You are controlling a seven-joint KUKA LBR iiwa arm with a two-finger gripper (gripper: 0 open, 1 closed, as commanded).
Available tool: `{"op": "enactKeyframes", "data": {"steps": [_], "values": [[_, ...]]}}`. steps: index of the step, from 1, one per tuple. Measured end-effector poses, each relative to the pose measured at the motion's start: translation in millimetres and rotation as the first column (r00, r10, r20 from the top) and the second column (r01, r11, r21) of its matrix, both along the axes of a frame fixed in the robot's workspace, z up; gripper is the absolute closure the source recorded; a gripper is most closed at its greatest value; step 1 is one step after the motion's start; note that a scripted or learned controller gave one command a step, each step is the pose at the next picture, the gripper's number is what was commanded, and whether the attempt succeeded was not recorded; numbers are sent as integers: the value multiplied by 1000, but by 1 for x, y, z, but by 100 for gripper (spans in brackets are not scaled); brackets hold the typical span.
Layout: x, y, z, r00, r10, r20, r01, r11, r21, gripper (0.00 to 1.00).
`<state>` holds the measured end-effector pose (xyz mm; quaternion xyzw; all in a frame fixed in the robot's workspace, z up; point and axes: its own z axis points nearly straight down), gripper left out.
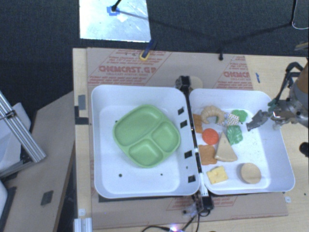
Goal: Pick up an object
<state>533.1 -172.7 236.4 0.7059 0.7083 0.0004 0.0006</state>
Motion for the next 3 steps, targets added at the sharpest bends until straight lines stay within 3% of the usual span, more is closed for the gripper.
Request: {"op": "enactKeyframes", "data": {"steps": [3], "values": [[13,16,-150,1000,-2,1,2,1000,3,0]]}}
